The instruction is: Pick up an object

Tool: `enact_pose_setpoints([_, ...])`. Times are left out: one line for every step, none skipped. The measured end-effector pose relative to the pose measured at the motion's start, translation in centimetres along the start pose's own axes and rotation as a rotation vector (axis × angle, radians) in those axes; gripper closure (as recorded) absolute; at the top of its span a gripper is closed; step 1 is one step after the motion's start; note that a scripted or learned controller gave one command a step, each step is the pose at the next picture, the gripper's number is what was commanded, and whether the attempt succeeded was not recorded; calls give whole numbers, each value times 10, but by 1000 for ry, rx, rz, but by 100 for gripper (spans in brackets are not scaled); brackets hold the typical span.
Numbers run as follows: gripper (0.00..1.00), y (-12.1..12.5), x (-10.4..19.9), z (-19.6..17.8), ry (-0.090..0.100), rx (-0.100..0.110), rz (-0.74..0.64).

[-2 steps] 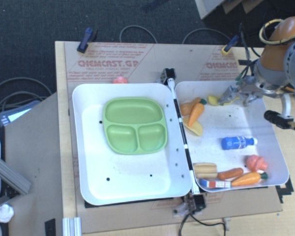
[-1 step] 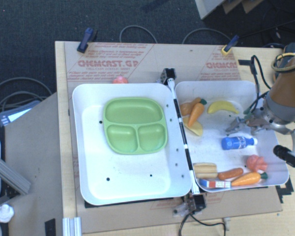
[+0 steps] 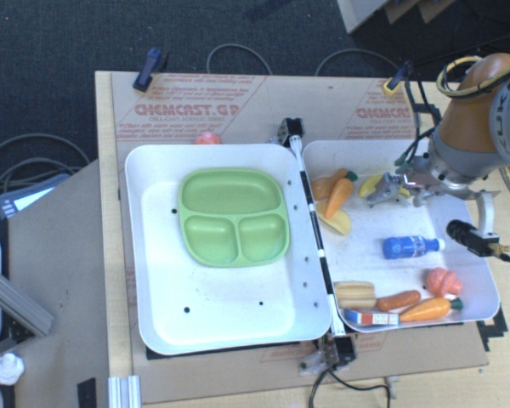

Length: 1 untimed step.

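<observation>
Gripper (image 3: 397, 187) sits low at the right bin's (image 3: 459, 308) 12 o'clock, beside a small yellow piece (image 3: 372, 185) that lies at its 9 o'clock; can't tell from here what the fingers are doing or whether anything's between them. No pick confirmed. Nearest candidates: carrot (image 3: 339, 193) at the bin's 10 o'clock, resting on a pale yellow piece (image 3: 338, 221); blue bottle (image 3: 410, 246) lying flat near bin centre, well clear of neighbours. My read: bottle is the cleanest target, light, rigid, but round and probably slick, so pinch across the body mid-length, not the cap end, or it rolls out. Carrot looks like hard toy plastic, tapered; grab the thick end. Cluster at 5–6 o'clock, bread roll (image 3: 355, 294), sausage (image 3: 397, 300), second carrot (image 3: 426, 311), pink toy (image 3: 443, 280), is packed touching or close, risky for finger clearance. Left bin (image 3: 153, 228) holds a green tray (image 3: 234, 216), too wide and flat for a pinch.
</observation>
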State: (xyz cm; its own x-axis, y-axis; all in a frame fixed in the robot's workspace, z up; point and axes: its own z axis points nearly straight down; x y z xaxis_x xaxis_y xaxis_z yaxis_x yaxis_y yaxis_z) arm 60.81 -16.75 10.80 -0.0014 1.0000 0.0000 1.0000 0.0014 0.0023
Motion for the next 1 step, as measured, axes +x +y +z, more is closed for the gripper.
enact_pose_setpoints([0, 49, -11, 24, -1, 1, 0])
